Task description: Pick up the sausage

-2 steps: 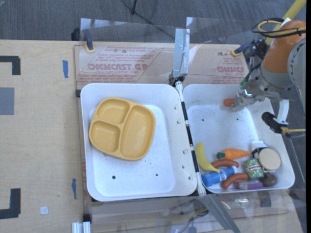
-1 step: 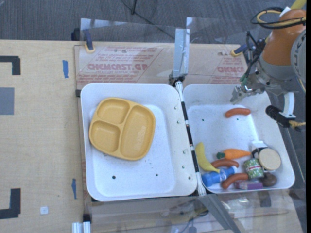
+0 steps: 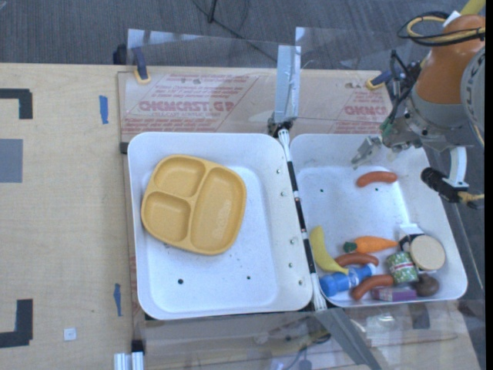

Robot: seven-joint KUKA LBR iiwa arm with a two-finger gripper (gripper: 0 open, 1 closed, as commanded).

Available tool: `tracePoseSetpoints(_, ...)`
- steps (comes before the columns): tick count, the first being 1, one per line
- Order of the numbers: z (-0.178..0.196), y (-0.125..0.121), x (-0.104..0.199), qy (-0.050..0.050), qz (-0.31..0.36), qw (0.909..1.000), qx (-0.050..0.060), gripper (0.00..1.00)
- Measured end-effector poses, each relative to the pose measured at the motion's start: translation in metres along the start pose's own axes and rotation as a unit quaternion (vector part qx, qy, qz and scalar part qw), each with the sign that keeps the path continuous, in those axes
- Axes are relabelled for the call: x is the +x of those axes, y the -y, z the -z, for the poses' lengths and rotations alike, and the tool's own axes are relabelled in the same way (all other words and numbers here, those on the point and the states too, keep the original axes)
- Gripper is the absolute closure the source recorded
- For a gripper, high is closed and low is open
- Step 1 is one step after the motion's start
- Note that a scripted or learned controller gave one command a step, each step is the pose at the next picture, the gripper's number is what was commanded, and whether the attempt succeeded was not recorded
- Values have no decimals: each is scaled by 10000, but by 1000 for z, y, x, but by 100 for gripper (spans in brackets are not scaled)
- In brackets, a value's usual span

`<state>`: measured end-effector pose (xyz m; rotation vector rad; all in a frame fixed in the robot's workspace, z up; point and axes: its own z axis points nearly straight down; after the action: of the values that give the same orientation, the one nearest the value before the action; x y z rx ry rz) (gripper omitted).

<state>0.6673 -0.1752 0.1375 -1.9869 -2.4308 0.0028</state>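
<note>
Gripper (image 3: 367,151) is hanging over the back of the right bin (image 3: 339,149), fingers looking slightly parted and pointing down-left, nothing between them. Arm (image 3: 447,75) is reaching in from the right, orange band sitting above the wrist. Left bin (image 3: 154,284) is carrying a yellow divided plate (image 3: 193,203), three compartments, lying toward the bin's left side. Right bin is holding the clutter: most of it is bunching along the front edge. Sausage (image 3: 377,178) is lying alone on the bare bin floor in the back half, just below and right of the gripper tips, not touching them, well apart from the pile. In the pile: a banana (image 3: 323,253) is leaning by the left wall, a carrot (image 3: 373,244) is sitting beside it, a round tan-topped item (image 3: 427,253) is resting at the right, a blue bottle (image 3: 343,282) is lying at the front, and two more reddish sausage-like pieces (image 3: 357,260) are crowding between them. A small green-patterned can (image 3: 401,267) is wedged near the round item; the dark bits at front right are too small to identify.
</note>
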Motion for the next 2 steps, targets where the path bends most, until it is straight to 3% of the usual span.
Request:
tracePoseSetpoints(1, -45, 23, -2, 4, -56, 10000, -16, 0)
tracePoseSetpoints(2, -48, 51, 9, 28, -98, 9999, -69, 0)
